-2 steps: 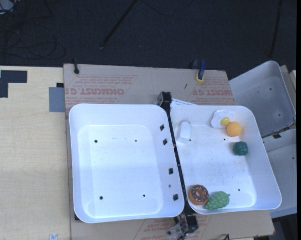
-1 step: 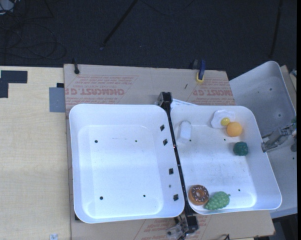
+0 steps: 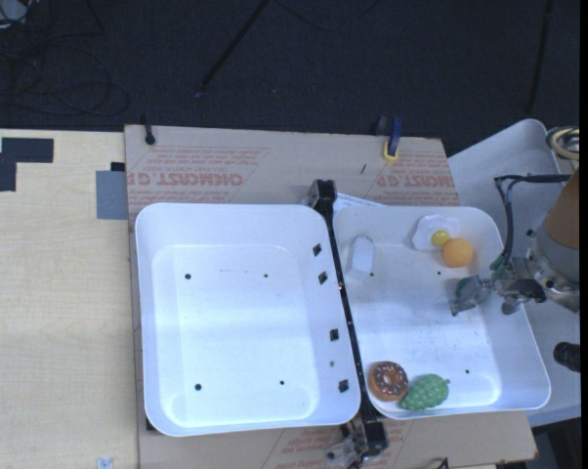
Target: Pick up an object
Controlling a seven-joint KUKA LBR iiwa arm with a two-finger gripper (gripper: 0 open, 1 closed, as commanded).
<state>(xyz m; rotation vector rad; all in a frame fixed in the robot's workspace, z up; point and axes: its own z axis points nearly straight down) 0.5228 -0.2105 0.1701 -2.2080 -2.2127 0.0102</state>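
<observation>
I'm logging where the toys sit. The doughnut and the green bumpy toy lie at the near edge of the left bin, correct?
Not quite: the camera view shows the doughnut and the green bumpy toy at the near edge of the right bin, not the left.

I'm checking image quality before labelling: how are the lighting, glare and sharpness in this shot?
Camera view: the left bin floor carries a broad bright glare band; the right bin is lit evenly, with only soft shadows under the orange ball and donut; the background above the bench is nearly black; the gripper looks slightly soft and small.
</observation>
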